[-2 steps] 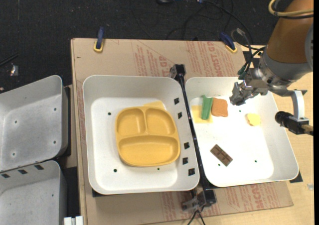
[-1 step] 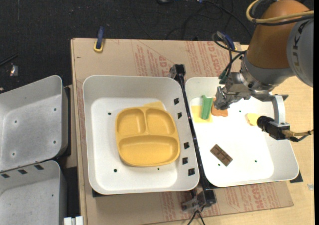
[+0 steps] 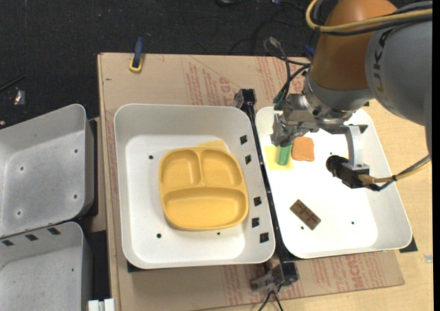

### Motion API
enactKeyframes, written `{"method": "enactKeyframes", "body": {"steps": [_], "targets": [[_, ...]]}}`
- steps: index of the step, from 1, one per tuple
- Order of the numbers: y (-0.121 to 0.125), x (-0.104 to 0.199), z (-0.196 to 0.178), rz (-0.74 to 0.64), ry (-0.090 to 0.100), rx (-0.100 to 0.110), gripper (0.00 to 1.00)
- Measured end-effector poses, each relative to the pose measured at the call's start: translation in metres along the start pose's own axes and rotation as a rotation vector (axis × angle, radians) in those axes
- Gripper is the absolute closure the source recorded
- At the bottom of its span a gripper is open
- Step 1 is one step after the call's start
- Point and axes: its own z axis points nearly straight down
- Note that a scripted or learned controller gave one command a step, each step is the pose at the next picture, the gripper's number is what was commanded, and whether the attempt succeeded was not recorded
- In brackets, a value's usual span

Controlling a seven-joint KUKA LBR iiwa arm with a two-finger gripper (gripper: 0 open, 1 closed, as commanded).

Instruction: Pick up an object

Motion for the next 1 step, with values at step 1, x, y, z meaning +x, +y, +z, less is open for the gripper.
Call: {"method": "enactKeyframes", "body": {"steps": [1], "targets": [[-0.0018, 0.0532, -0.0034, -0.001, 0.0, 0.001, 1.0]]}}
